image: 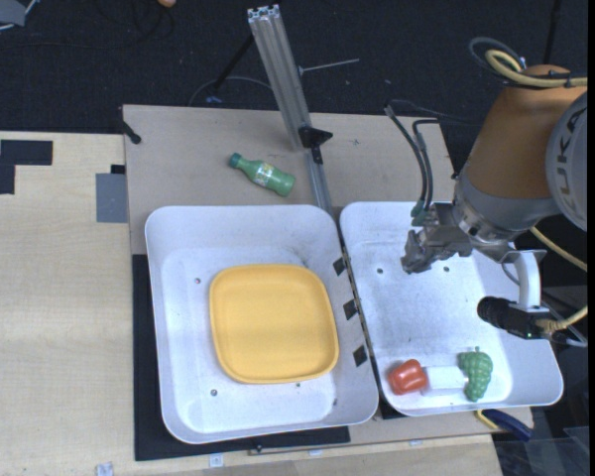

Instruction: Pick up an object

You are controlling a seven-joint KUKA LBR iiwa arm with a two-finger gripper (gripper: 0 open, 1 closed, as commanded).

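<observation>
A yellow square plate (pixel 273 321) lies flat in the left bin (pixel 178 236). In the right bin (pixel 377 226), near its front edge, sit a small red pepper (pixel 408 376) and a green broccoli-like piece (pixel 476 372), with a white piece between them. My gripper (pixel 419 253) hangs over the rear half of the right bin, well behind the pepper and the broccoli. Nothing shows between it and the bin floor.
A green bottle (pixel 263 174) lies on its side on the bench behind the left bin. A slanted aluminium rail (pixel 286 67) rises behind the bins. Black clips (pixel 349 305) line the seam between the bins. The arm's grey and orange body covers the right bin's far right.
</observation>
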